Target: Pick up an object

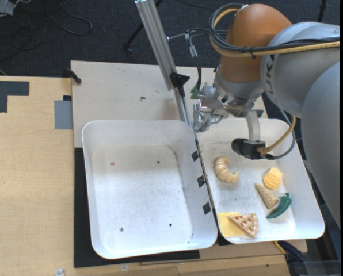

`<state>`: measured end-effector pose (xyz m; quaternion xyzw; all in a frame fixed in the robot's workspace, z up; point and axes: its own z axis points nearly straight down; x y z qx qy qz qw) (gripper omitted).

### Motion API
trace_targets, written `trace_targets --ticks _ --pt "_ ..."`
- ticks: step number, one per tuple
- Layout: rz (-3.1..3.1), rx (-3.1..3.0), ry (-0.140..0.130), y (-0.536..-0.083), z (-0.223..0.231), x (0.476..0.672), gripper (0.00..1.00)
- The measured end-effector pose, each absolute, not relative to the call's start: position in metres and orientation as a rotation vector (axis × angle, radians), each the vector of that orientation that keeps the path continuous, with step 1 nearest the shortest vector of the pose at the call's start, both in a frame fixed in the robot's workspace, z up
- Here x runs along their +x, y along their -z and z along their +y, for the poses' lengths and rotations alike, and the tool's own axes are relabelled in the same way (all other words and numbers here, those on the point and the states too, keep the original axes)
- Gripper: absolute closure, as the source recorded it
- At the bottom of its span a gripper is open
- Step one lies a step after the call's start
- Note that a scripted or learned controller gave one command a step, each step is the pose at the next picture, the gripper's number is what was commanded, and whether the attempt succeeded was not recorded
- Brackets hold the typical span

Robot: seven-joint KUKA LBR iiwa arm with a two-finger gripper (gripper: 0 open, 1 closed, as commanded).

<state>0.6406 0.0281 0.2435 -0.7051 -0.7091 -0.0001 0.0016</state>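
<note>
My gripper (204, 119) hangs over the far left corner of the right bin (309, 226), below the orange wrist band, with nothing visibly between its fingers. In that bin lie a tan croissant (225, 170), a yellow ridged piece (272, 178), a beige wedge (266, 195), a green pepper-like piece (279, 207) and a pizza slice on a yellow square (242, 223). The croissant is the nearest thing, a little below and right of the gripper.
The left bin (94, 154) sits beside the right one, with a divider carrying black clips (199, 180) between them. A slanted aluminium bar (163, 56) rises just left of the gripper. A black cable fitting (249, 148) hangs over the right bin.
</note>
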Motion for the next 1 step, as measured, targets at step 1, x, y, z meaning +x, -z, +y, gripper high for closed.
trace_targets --ticks 1 --pt "-2.224 -2.216 -0.001 -0.2276 0.0793 0.6523 1.00"
